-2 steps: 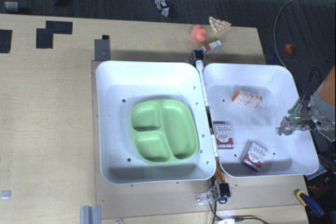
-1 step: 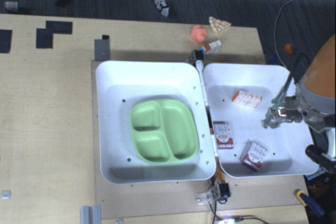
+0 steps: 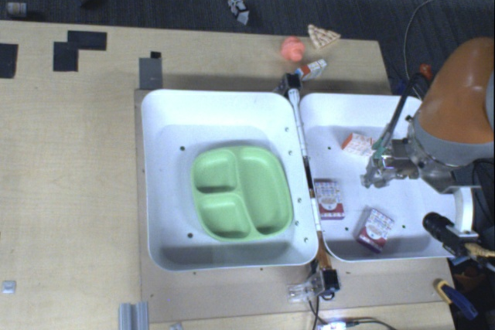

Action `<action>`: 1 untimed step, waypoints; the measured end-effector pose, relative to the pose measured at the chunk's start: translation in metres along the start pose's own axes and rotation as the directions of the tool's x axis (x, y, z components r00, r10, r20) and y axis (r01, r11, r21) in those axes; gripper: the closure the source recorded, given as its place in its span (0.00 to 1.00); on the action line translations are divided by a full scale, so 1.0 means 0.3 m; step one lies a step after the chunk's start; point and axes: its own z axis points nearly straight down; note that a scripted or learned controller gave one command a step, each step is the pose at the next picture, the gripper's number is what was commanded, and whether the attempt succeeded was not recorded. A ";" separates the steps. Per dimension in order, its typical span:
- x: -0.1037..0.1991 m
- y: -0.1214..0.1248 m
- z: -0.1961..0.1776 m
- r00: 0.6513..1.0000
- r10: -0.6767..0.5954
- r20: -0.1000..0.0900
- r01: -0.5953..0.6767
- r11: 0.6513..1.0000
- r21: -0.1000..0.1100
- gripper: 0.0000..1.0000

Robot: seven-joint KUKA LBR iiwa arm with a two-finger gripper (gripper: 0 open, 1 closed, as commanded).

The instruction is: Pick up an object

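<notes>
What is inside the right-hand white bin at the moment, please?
The right-hand bin holds three small packets, with the end effector above it; the arm covers its right part.

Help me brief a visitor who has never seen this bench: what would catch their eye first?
Probably the green divided tray, lying in the left white bin. Next, the grey arm with its orange band reaching in from the right, its gripper over the right bin, where three small packets lie scattered.
</notes>
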 end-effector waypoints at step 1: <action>0.105 0.001 0.013 1.000 -0.001 0.000 0.001 1.000 0.001 1.00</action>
